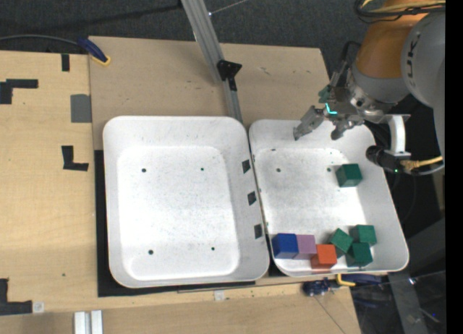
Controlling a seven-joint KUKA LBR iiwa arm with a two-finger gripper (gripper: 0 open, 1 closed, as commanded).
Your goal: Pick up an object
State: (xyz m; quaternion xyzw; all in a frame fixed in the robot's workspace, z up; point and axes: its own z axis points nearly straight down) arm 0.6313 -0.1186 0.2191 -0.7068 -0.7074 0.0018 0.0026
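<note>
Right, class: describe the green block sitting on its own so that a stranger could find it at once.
Start at the right-hand white bin. Look along its right side, about halfway up, below the tool. The lone green block lies there by itself, while the other green blocks crowd the bin's bottom corner with the coloured ones.

Even overhead light, soft shadows, slightly grainy focus.

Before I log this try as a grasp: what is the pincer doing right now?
Pincer: open, fingers spread, nothing between them, above the far end of the right bin.
</note>
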